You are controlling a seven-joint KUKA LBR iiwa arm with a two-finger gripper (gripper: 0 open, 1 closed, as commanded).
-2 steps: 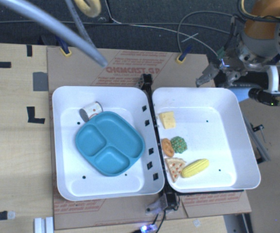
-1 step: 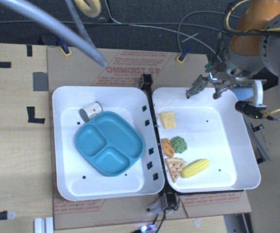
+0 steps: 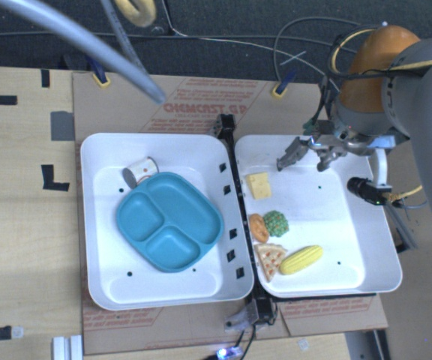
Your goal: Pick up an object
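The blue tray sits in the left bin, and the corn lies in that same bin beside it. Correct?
Not quite. The blue tray does sit in the left bin, but the corn lies in the right bin, as the camera view shows.

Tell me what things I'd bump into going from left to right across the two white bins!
Small cup → blue tray → yellow cheese → green broccoli → yellow corn → robot hand.

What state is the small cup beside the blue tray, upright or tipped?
Tipped. The cup lies on its side in the left bin, its open mouth facing left, touching the blue tray's upper-left edge.
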